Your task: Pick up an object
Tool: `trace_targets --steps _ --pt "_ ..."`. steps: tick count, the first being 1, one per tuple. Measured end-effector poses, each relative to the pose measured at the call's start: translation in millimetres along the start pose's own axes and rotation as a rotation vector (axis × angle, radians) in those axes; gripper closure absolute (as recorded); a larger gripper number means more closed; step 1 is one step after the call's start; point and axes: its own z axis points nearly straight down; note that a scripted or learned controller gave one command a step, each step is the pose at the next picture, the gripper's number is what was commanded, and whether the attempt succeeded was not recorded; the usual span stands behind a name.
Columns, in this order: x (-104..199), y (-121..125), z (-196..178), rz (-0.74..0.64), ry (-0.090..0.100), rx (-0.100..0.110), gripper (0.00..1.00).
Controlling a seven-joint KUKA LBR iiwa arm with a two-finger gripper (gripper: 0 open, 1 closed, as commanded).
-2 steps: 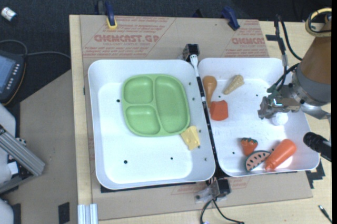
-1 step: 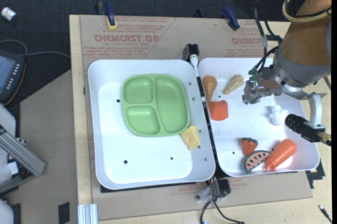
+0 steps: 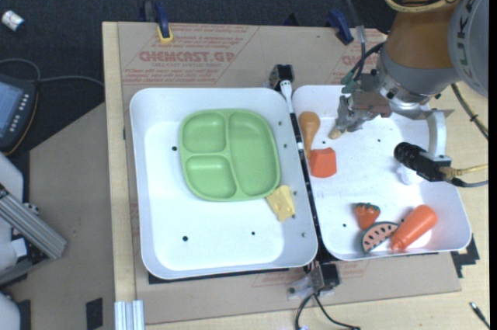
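Arm's upper body cut off at right edge, jaws (image 3: 347, 121) too small and shadowed to tell open or closed, low in right bin (image 3: 458, 204), just beside tan pear-like piece (image 3: 309, 125), orange block (image 3: 322, 162) below, open floor mid-bin.

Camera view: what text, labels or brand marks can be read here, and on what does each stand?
"CHEMCAST GP": red print on the brown sheet under the bins, behind the left bin.
More red print on the sheet behind the right bin: too blurred to read.
"UK", cut off: on the arm.
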Motion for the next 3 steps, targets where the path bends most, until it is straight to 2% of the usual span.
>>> trace_targets --steps 1,2,3 --pt "47.5 27.1 7.7 0.000 0.000 0.001 1.00" --pt "77.9 77.7 23.4 0.001 0.000 -0.001 1.00" --pt "80.6 72.0 8.8 0.004 0.000 0.000 1.00"
